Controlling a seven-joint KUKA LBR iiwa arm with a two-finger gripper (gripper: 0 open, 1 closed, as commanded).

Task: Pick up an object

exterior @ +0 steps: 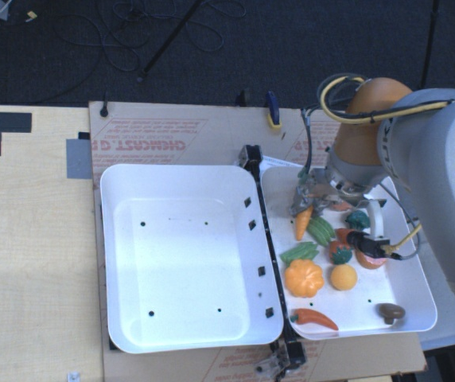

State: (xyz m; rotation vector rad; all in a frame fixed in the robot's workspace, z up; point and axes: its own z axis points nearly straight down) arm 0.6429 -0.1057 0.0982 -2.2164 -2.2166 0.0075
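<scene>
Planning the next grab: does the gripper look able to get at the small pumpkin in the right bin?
Probably yes. The pumpkin lies uncovered near the bin's left wall, with only a green vegetable touching its top edge. The gripper hangs over the same bin, beyond the carrot.

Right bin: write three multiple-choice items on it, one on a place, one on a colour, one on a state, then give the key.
1. Where in the right bin does the brown mushroom lie?
A. near the bin's front right corner
B. against the divider
C. under the arm

2. What colour is the chili pepper at the bin's front edge?
A. blue
B. red
C. white

3. Where is the hand now?
A. raised over the left bin
B. parked off the bench
C. down among the toys at the back of the right bin

Key: 1 A, the mushroom sits alone by the front right corner. 2 B, its body is red with a green stem. 3 C, the hand is low beside the carrot, under the orange band of the arm.
</scene>
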